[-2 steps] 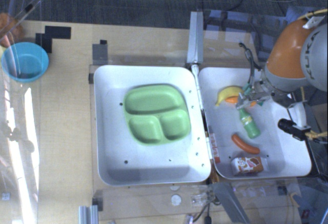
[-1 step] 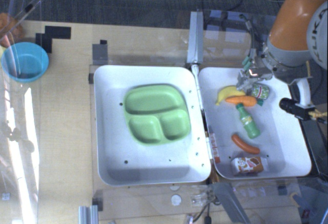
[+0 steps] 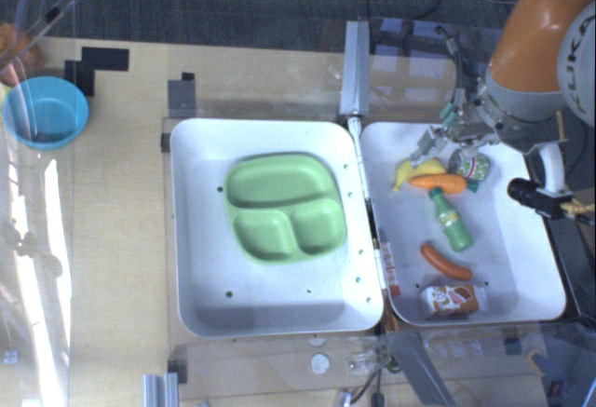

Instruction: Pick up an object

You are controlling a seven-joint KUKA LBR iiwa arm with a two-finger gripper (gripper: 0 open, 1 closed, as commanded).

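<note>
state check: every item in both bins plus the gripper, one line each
green divided tray: flat in left bin, compartments bare
banana: lying in right bin, under the gripper
carrot: lying flat, touching the banana
green bottle: on its side
sausage: lying flat, apart from the rest
can: on its side near the front wall
small packet: by the carrot, pose unclear
gripper: low over the banana, holding nothing visible

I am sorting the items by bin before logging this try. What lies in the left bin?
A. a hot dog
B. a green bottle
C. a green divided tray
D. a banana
C: the green divided tray lies alone in the left bin, while the bottle, banana and hot dog all lie in the right bin.
</note>
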